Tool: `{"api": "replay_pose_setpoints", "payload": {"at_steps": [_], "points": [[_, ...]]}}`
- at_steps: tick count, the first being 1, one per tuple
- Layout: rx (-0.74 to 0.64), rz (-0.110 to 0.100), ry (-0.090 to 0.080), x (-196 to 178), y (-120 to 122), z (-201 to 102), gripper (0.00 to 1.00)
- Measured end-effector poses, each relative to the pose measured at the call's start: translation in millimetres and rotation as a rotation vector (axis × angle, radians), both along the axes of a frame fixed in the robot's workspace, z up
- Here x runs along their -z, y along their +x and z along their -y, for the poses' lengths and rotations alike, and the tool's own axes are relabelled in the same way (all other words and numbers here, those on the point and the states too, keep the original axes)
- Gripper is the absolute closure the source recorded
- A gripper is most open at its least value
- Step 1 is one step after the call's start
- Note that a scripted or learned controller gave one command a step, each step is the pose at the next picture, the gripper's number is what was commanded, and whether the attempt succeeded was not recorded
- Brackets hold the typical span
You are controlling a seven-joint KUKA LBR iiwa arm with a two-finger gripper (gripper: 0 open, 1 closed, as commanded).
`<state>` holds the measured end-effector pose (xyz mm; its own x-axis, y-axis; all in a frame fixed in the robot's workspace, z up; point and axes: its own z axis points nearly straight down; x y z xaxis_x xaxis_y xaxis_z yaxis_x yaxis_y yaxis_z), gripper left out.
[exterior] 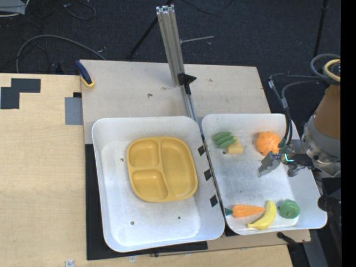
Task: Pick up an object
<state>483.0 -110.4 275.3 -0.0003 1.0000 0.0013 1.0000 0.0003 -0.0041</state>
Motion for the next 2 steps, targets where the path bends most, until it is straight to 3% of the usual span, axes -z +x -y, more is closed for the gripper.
{"api": "replay_pose_setpoints", "payload": {"at_steps": [1,2], "points": [[0.0,0.0,0.0,0,0,0,0.0],[0.001,-0.006,0.001,64,-4,1,0.0]]}}
